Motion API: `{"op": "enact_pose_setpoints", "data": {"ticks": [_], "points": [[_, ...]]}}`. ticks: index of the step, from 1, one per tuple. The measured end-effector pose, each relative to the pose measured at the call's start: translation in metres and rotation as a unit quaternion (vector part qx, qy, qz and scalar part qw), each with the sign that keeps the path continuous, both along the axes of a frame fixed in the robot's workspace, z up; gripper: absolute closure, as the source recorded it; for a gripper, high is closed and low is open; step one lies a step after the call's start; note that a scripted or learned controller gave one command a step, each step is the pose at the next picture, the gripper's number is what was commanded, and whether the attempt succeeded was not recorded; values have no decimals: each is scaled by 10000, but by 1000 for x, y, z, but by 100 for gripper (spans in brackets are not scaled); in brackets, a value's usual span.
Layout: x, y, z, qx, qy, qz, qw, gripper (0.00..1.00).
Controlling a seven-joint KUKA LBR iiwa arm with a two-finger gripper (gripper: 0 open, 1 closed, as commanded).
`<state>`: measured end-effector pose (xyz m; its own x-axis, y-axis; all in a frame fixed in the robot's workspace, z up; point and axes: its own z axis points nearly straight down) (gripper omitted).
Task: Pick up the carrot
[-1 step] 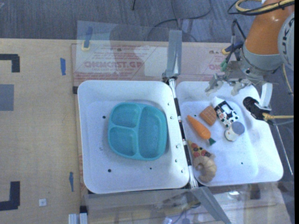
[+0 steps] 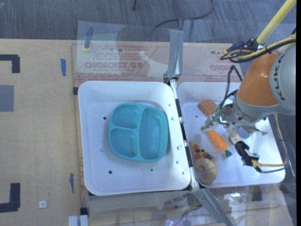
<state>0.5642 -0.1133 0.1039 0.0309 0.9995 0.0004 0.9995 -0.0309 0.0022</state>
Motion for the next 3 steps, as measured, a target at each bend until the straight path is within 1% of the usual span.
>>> {"op": "enact_pose_setpoints", "data": {"ticks": [1, 2, 3], "points": [[0, -5, 10, -5, -17, -50, 10000, 100], [0, -5, 10, -5, -16, -48, 10000, 0], [-79, -22, -16, 2, -25, -448, 9990, 0]]}}
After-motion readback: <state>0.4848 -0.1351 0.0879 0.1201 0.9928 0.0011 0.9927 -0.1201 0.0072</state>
